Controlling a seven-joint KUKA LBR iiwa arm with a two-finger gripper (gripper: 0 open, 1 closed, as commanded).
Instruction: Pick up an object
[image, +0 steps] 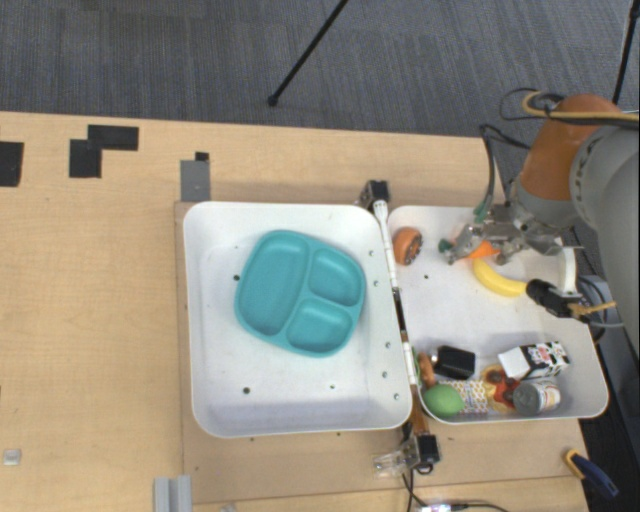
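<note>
Approach step underway: your hand (482, 243) sits low in the right bin (440, 300), upper right of frame, over the banana (497, 280) and something orange. Whether it pinches anything, I cannot tell. Next, you need a confirmed grip before lifting.

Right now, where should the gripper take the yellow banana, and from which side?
Grip the banana at its middle, coming straight down, fingers across its narrow width. It lies flat and curved in the right bin, its upper end close under the gripper.

Bright, even light, soft shadows, slightly soft focus.
</note>
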